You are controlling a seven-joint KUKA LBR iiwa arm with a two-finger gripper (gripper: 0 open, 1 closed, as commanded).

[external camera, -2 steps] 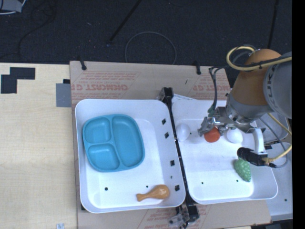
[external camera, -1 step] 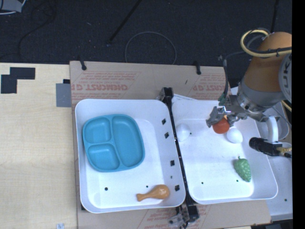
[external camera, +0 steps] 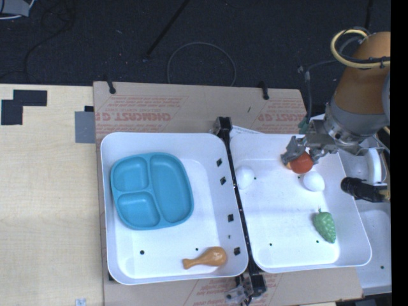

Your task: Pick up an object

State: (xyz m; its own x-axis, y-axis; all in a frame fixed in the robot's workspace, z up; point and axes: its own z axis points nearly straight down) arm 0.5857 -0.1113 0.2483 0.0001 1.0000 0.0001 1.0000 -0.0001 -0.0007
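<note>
In the right bin, my gripper hangs at the back right, reaching in from the right. A small red-orange ball sits between its grey fingertips, its top partly covered by them. A white egg lies just below and to the right of the ball, close to it. Near the bin's left wall rests another white egg. A green bumpy fruit lies toward the front right.
The left bin holds a blue divided plate and a tan drumstick near its front edge. A black divider separates the bins. A black part of the arm overhangs the right bin's right rim.
</note>
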